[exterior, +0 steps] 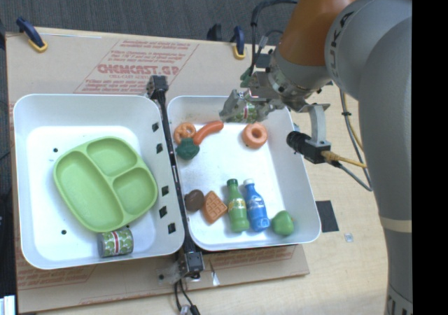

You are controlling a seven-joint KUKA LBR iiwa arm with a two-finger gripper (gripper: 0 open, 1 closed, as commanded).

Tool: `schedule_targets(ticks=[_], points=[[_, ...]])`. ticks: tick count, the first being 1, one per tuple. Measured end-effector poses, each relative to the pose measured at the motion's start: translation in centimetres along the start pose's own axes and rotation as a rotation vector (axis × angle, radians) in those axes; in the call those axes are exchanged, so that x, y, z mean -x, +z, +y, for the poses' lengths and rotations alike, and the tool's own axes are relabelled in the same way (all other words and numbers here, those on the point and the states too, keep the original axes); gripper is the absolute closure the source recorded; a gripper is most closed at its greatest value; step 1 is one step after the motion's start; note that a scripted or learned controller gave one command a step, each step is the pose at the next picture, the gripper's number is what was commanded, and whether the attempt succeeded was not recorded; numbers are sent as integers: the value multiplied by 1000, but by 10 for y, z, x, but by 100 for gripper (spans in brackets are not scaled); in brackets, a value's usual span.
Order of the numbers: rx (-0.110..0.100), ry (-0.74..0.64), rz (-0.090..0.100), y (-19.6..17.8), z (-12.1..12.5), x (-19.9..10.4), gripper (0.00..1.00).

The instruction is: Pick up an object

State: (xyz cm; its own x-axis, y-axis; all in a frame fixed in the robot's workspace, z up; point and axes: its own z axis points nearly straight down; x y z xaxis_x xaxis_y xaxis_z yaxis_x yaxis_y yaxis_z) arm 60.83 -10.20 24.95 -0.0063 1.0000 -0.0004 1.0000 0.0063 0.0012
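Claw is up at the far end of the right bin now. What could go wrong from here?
1. The claw sits close to the right bin's far wall, so a descent could strike the rim.
2. The carrot, pretzel and green vegetable lie bunched together; closing there may nudge neighbours or catch two.
3. The donut is round and could slip out.

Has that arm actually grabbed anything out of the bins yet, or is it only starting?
Nothing looks picked up yet. The gripper hangs over the far edge of the right bin, near the orange doughnut and the carrot; whether it holds anything is unclear. The two bottles lie in that bin, and the green tray and can in the left bin. The lift itself is left.
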Motion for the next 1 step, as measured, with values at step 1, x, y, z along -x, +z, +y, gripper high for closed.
schedule_targets(ticks=[1], points=[[-3, 1, 0, 2, -54, -23, 100]])
